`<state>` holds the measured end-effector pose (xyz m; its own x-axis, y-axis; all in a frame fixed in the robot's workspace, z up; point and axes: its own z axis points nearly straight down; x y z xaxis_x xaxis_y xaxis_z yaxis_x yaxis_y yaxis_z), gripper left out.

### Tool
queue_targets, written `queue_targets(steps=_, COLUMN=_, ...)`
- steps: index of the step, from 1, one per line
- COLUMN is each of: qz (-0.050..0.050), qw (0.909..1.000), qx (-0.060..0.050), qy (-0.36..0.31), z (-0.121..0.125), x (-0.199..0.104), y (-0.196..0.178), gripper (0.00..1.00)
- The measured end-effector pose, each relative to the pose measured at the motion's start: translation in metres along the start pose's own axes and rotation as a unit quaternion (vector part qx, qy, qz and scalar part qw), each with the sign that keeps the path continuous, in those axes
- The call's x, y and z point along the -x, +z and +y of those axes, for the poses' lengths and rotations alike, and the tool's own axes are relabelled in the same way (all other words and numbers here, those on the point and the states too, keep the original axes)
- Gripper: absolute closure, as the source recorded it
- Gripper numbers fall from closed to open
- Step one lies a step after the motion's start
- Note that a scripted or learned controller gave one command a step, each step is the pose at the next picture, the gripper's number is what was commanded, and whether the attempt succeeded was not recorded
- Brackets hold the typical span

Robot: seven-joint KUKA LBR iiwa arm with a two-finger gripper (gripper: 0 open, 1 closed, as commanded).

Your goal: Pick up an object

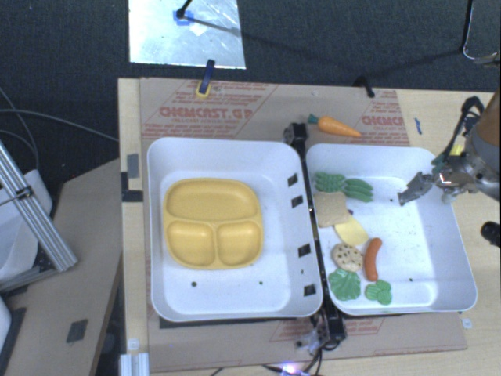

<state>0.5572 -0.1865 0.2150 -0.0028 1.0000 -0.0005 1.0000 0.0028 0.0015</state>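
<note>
The gripper [413, 188] hangs over the right bin [438, 288], near its upper right edge, touching nothing; how wide it stands cannot be told. The food lies well apart on the bin's left side: greens [343, 184], cheese [351, 232], cookie [345, 256], sausage [372, 258]. A yellow tray [212, 222] sits in the left bin [227, 159].

Red "CHEMCAST" lettering is printed on the brown protective sheet [258, 100]

Dark blue carpet [63, 45], shiny foil sheet [186, 22], brown paper-covered bench [258, 104].
</note>
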Motion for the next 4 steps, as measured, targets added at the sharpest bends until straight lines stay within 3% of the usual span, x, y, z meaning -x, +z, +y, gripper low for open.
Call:
queue_targets(steps=1, qz=0.003, qw=1.0000, qx=-0.005, qy=0.001, z=-0.075, x=-0.035, y=0.068, gripper=0.00)
queue_targets(steps=2, qz=0.000, qw=1.0000, qx=0.001, qy=0.001, z=-0.070, x=-0.049, y=0.131, gripper=0.00)
queue_targets(steps=3, qz=0.001, qw=1.0000, qx=0.000, qy=-0.001, z=-0.070, x=-0.100, y=0.130, gripper=0.00)
queue_targets(steps=4, qz=0.000, qw=1.0000, qx=0.001, qy=-0.001, z=-0.049, x=-0.104, y=0.130, gripper=0.00)
